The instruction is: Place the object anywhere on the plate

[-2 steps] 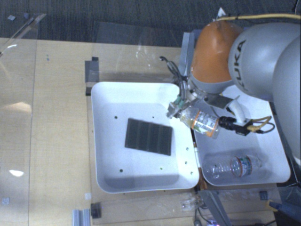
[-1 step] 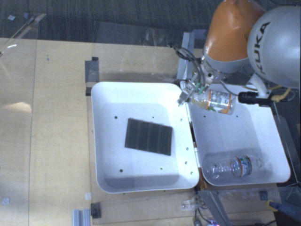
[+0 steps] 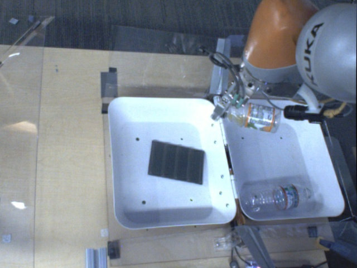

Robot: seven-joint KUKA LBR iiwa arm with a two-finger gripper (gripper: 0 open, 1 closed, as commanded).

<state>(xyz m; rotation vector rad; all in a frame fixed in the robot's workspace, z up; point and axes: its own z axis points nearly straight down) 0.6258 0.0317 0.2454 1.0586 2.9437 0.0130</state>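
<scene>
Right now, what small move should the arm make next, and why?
Probably carry leftward toward the dark plate in the left bin. A small bottle hangs at the hand over the right bin's far edge, apparently lifted, though the grip itself is hard to confirm.

Light wood tabletop (image 3: 61,177) with two shallow white bins side by side, edges touching. The left bin (image 3: 120,149) has a few small dark holes dotted across its floor. The right bin (image 3: 330,175) has a clear plastic bottle (image 3: 276,198) lying on its side near the front wall, with a reddish-blue label around the middle. There are small black brackets (image 3: 111,85) on the tabletop by the left bin's far and near corners. A clear sheet (image 3: 19,94) covers the left part of the tabletop and catches some glare. Dark ribbed floor (image 3: 139,4) runs along the back.
</scene>
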